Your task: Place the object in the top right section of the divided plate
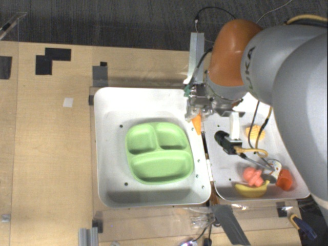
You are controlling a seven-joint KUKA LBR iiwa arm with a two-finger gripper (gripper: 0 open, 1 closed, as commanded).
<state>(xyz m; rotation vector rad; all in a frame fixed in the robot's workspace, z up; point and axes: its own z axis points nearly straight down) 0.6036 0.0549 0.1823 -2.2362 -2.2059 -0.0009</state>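
A green divided plate (158, 151) lies in the left bin (110, 137), with two small sections at the top and one wide section below. My gripper (197, 116) hangs over the wall between the two bins, just right of the plate's top right section (171, 136). A small orange object (196, 124) sticks out below the fingers, and the gripper is shut on it. The plate's sections hold nothing.
The right bin (223, 181) holds a yellow corn piece (254, 132), a pink item (252, 176), a banana (251, 190) and a red-orange item (285, 179). The arm's bulk covers the right bin's upper part.
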